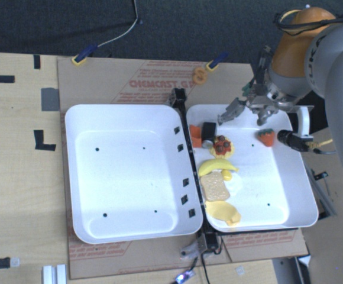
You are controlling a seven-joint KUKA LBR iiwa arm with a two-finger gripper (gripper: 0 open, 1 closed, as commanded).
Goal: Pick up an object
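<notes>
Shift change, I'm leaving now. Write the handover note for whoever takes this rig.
Gripper: open, above the far edge of the right bin, holding nothing.
Things: all in the right bin. Along its left side, a banana, a slice of bread and a yellow piece at the near end. A black block and a small red and yellow cluster lie nearer the gripper. An orange piece sits by the right wall.
Done: nothing lifted.
Left: pick one thing and grasp it.

A grey arm point(337, 58) carries an orange band point(298, 46) above its grey metal gripper point(245, 112), thin cables alongside.
</notes>
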